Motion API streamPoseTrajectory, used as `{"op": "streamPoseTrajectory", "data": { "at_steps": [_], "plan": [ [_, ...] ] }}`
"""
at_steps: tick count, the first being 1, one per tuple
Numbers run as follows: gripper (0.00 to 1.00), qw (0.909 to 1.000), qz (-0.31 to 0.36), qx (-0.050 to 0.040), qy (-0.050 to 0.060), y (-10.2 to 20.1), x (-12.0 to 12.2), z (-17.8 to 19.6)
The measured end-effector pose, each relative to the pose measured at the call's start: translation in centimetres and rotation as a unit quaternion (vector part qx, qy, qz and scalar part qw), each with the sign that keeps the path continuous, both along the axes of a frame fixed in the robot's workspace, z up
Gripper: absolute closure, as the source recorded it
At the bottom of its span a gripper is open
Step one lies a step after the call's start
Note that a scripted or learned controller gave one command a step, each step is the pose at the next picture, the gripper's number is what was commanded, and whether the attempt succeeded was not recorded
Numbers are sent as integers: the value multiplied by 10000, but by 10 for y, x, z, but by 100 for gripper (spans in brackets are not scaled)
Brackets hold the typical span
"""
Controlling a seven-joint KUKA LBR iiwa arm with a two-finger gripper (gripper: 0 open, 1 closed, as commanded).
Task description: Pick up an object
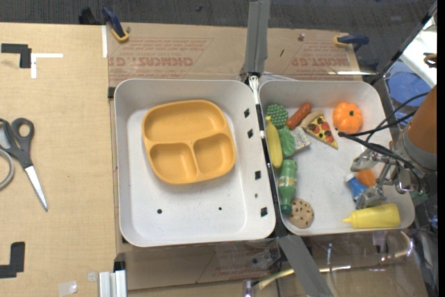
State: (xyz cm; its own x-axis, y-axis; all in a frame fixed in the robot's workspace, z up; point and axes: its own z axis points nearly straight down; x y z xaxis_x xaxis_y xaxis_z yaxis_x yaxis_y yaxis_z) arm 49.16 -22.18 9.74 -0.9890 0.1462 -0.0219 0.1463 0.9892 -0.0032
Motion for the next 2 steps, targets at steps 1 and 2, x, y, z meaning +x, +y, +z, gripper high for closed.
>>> {"op": "streamPoseTrajectory", "data": {
  "at_steps": [1,2],
  "plan": [
    [0,9979,-641,23,-12,1,-6,0],
    [0,9962,-869,28,0,1,-7,-1]
  ]
}}
